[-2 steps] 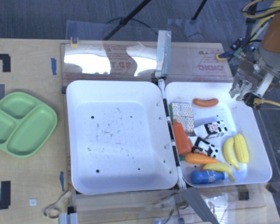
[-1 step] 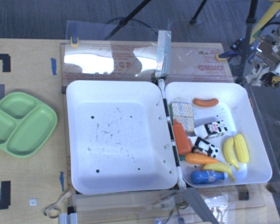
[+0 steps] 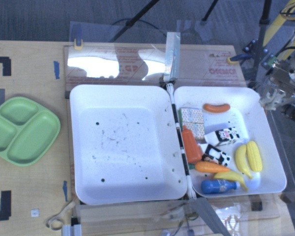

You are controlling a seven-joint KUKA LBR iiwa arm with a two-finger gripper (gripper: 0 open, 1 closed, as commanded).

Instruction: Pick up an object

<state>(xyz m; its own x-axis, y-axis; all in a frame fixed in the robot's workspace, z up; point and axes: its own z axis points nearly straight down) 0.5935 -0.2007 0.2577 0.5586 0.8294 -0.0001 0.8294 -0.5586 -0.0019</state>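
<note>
The wooden surface carries two shallow white bins side by side. The left bin is the larger expanse of bare white, with faint scuff marks and a few dark dots on its floor. The right bin holds all the loose items, crowded toward its near and left parts. To the far left on the surface sits a green divided plate with three compartments. Behind the bins stands a clear plastic screen that catches bright reflections. In the right bin, an orange-red bottle lies along the left wall, with a checkered packet just behind it. A yellow corn cob and a banana lie side by side near the right wall. A carrot rests in front of the bottle, touching a black-and-white cow toy; a second black-and-white piece lies just behind that. A blue bottle lies along the near wall, beside another yellow piece. A sausage lies alone toward the far wall. The tool hangs at the right bin's far right corner, apart from every item; whether it is wide or narrow I cannot tell.
</note>
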